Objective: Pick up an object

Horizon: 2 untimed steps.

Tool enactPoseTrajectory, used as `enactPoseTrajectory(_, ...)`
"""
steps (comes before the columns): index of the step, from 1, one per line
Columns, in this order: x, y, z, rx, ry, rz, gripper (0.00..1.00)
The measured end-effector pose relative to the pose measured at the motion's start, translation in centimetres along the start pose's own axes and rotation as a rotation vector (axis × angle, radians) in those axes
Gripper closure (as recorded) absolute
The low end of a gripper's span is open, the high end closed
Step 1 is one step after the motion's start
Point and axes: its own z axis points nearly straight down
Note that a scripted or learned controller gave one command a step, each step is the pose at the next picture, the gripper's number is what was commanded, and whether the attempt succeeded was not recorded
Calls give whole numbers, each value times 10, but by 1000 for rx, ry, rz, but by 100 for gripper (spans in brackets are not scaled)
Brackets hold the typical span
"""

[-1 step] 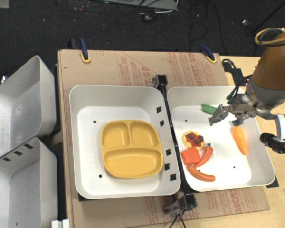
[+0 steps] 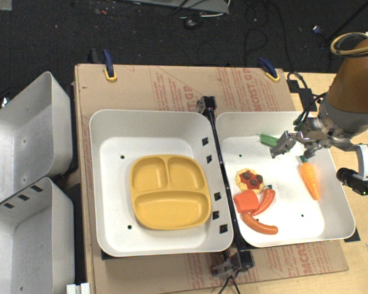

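From the overhead camera view we see the hand (image 2: 294,143) hovering over the upper part of the right bin (image 2: 331,225) with its fingers spread apart and nothing between them, right between the green piece (image 2: 269,139) and the carrot (image 2: 310,180). Our worry is that it drops between the two and closes on bare bin floor. The red toys (image 2: 256,208) sit bunched together, so a grab there could just shove them.
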Motion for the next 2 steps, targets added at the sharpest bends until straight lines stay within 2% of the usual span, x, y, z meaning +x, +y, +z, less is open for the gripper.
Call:
enactPoseTrajectory(1,-2,-10,59,5,1,3,0)
enactPoseTrajectory(2,-1,-5,106,-12,0,4,0)
